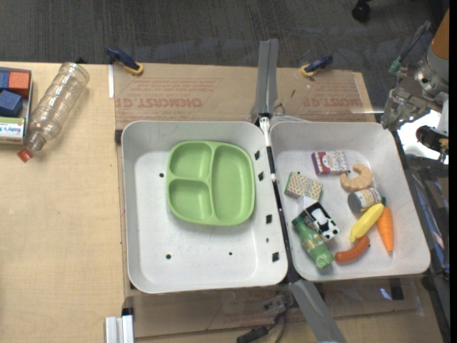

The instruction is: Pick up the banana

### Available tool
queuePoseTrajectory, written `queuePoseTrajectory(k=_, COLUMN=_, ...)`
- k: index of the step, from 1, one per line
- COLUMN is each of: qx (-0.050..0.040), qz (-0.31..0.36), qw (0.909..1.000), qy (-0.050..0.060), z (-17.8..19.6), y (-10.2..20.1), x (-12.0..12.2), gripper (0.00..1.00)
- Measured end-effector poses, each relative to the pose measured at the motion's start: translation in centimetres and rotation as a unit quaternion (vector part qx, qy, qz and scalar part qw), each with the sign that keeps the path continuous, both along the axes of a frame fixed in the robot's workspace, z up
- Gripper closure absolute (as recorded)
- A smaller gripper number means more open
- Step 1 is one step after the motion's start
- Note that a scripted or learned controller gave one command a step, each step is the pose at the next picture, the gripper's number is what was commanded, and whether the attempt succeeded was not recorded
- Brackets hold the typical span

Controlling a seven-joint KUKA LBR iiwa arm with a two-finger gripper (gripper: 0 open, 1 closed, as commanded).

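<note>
Dark grey carpet is being seen beyond a light wooden tabletop (64, 227), on which two shallow white bins are sitting side by side over a sheet of brown cardboard (186, 91). A green divided plate (211, 183) is lying in the left bin (143, 263). The banana (366, 221) is resting in the right bin (410, 256), near its right wall, touching an orange carrot (386, 229) on one side and lying just above a red sausage (353, 251). A croissant (356, 179), a small carton (329, 163), a cracker (303, 186) and a green bottle (314, 243) are crowded nearby. The claw (407, 102) is being held above the right bin's upper right corner, well apart from the banana; how far it is open cannot be told. A clear plastic bottle (56, 104) is lying at the far left beside coloured blocks (13, 98).
</note>
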State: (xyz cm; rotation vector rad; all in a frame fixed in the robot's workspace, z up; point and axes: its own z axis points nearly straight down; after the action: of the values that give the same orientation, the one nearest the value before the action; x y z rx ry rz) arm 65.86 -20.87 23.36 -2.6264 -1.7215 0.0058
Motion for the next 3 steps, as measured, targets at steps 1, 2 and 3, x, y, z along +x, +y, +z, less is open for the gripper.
queuePoseTrajectory(k=1, qx=-0.0004, qz=-0.069, qw=0.9976, qy=-0.001, z=2.2, y=-0.2, x=0.0, gripper=1.00)
queuePoseTrajectory(k=2, qx=0.0002, qz=-0.113, qw=0.9936, qy=0.000, z=1.5, y=-0.2, x=-1.9, gripper=1.00)
queuePoseTrajectory(k=3, qx=-0.0002, qz=-0.068, qw=0.9977, qy=0.000, z=1.8, y=-0.2, x=-2.4, gripper=1.00)
